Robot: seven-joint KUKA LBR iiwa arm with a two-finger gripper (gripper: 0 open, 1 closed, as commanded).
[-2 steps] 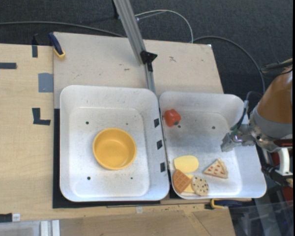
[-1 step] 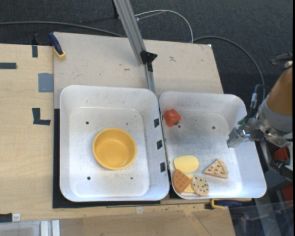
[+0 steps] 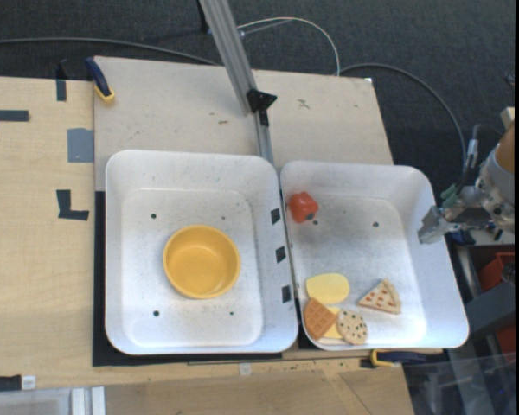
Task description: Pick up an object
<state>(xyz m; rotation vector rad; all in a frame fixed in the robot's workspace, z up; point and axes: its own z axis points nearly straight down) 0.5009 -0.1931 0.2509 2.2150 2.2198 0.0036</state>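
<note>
The right bin (image 3: 432, 258) holds a small red object (image 3: 304, 204) near its far left corner. Along its near edge lie a yellow oval piece (image 3: 328, 287), a waffle piece (image 3: 320, 318), a chocolate-chip cookie (image 3: 353, 326) and a pizza slice (image 3: 380, 298). A yellow bowl (image 3: 201, 260) sits in the left bin (image 3: 121, 232). My gripper (image 3: 445, 219) hangs at the right bin's right rim, apart from every object, with the arm entering from the right edge.
A grey metal pole (image 3: 233, 50) slants from the top down to the gap between the bins. Cables (image 3: 398, 76) loop behind the right bin. A blue and yellow clamp (image 3: 99, 79) sits at the board's far left corner.
</note>
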